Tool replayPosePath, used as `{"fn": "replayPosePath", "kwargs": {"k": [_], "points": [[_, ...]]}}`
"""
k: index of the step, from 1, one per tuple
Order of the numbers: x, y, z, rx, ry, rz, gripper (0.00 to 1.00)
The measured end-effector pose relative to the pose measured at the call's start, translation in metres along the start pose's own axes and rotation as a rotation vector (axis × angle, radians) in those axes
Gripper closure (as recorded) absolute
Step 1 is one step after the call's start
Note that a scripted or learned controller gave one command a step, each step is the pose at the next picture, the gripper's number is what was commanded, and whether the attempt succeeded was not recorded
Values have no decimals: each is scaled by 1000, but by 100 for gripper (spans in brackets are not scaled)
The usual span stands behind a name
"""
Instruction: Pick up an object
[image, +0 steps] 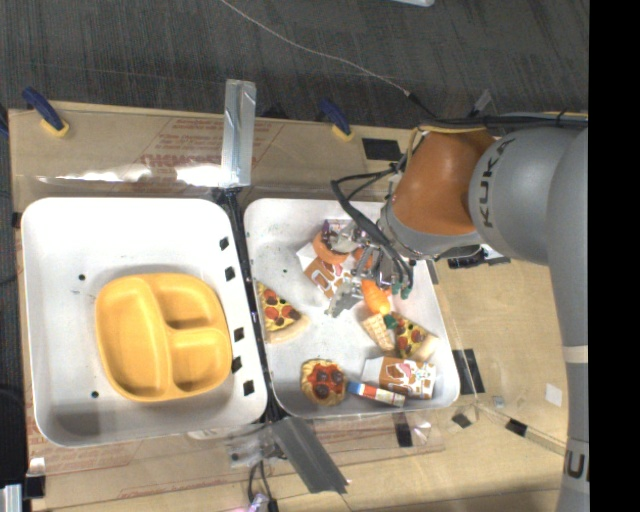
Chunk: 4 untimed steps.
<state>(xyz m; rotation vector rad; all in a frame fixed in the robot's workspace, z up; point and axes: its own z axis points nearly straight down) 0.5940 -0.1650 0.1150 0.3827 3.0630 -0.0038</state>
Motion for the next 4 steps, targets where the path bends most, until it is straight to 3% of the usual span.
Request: {"fn": "replayPosePath", "kwargs": {"k": [1, 2, 3, 4], "points": [[32, 46, -2, 4, -7, -74, 0], [-1, 46, 5, 1, 8, -13, 0], [-36, 15, 24, 1, 57, -194, 0], [-9, -39, 21, 0, 50, -157, 0]]}}
